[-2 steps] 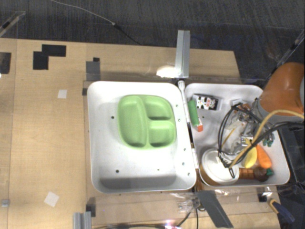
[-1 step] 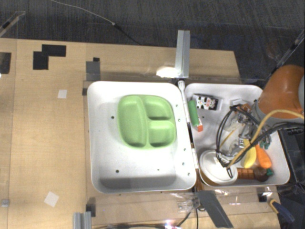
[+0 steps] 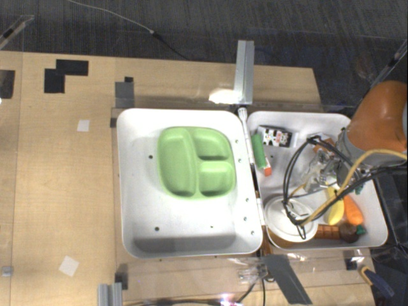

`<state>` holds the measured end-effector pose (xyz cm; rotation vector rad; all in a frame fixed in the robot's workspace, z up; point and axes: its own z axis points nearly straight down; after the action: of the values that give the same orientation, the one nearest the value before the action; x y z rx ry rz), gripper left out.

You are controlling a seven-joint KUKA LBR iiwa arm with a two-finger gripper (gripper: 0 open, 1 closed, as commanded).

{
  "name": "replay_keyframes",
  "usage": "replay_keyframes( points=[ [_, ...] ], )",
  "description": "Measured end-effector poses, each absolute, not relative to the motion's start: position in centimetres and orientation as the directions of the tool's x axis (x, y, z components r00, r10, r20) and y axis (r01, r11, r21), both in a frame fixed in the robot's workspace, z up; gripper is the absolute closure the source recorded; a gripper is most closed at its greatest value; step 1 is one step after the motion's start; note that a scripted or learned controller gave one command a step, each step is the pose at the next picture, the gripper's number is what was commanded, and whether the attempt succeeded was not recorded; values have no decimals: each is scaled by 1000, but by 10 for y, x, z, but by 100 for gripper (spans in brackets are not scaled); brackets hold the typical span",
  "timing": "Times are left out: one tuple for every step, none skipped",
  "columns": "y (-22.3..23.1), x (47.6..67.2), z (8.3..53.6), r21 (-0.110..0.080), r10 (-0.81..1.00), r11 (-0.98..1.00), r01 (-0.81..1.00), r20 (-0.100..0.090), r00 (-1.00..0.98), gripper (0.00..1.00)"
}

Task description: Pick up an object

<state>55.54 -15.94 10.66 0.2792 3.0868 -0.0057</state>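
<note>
My gripper (image 3: 317, 172) reaches down into the right bin (image 3: 299, 121), hung with black cables, above the bin's middle. Left of it lies a green marker with an orange cap (image 3: 260, 152), and a small black-and-white item (image 3: 276, 137) sits at the bin's far side. Below the gripper is a white round bowl (image 3: 280, 220). To its right lie a yellow banana-like piece (image 3: 335, 210), an orange carrot (image 3: 353, 211) and a brown item (image 3: 331, 232). I see nothing clearly held between the fingers.
The left bin (image 3: 137, 190) holds a green divided plate (image 3: 194, 162). A metal post (image 3: 245, 72) stands behind the gap between the bins. The arm's orange band (image 3: 382, 113) hangs over the right bin's far right corner.
</note>
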Motion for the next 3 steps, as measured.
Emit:
replay_keyframes(
  points=[
    [-207, 578, 229, -7, -162, 987, -162, -15, -987, 100],
    [-205, 496, 145, -5, -276, 961, -276, -13, -961, 100],
    [-205, 542, 238, -10, -592, 806, -592, -10, -806, 100]
  ],
)
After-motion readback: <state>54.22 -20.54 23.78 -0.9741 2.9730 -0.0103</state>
